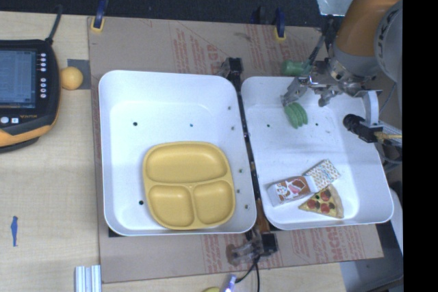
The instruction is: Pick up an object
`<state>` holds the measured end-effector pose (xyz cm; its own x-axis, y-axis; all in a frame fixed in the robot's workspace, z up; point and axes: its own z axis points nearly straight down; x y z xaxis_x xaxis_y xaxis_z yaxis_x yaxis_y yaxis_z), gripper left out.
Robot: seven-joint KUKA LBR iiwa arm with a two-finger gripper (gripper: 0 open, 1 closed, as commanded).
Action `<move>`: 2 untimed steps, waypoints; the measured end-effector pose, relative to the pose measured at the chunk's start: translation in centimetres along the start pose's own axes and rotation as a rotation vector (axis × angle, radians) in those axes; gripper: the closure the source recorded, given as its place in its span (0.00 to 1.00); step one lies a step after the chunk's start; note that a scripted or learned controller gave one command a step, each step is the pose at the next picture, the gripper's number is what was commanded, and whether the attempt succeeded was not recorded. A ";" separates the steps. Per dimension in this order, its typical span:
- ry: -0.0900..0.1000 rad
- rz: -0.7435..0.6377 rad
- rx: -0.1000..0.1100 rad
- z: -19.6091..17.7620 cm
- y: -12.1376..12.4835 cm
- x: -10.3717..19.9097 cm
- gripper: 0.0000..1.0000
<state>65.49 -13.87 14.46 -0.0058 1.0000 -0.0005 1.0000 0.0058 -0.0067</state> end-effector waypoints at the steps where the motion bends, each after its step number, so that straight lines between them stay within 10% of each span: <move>1: -0.001 0.000 -0.001 5.3 0.1 1.8 0.00; 2: -0.002 -0.002 -0.004 4.1 0.3 1.7 1.00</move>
